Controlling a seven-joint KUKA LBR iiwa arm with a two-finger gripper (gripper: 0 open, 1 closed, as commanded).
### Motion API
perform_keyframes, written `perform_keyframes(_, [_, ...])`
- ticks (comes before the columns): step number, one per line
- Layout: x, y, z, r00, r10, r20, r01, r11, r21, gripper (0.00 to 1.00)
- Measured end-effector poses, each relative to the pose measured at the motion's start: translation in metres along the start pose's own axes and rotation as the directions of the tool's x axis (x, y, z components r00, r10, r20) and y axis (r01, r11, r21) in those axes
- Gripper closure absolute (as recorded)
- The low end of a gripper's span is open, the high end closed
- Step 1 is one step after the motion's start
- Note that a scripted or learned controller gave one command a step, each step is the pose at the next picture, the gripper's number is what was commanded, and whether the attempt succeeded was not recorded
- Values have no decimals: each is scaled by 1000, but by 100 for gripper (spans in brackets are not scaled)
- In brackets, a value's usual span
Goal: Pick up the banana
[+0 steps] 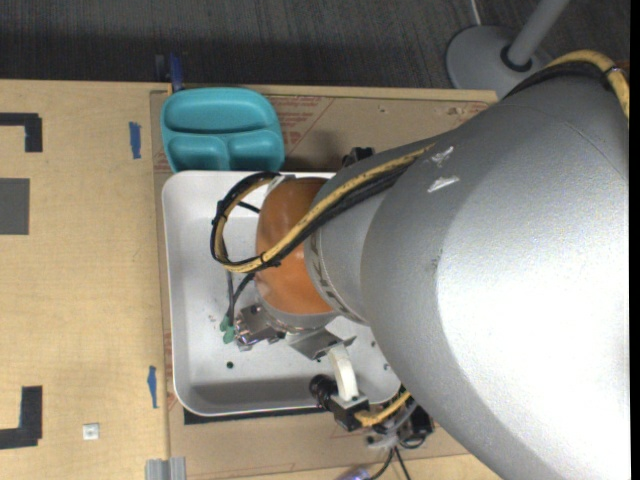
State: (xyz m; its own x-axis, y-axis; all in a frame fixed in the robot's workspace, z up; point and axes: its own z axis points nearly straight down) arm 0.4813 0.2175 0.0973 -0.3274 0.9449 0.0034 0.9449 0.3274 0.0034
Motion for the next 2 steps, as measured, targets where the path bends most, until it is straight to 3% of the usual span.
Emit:
perform_keyframes(1, [-2,-3,-24,848,530,5,-530,848,1,100])
perform_keyframes(2, [-18,-8,-145,915,403,5,-403,915,2,100])
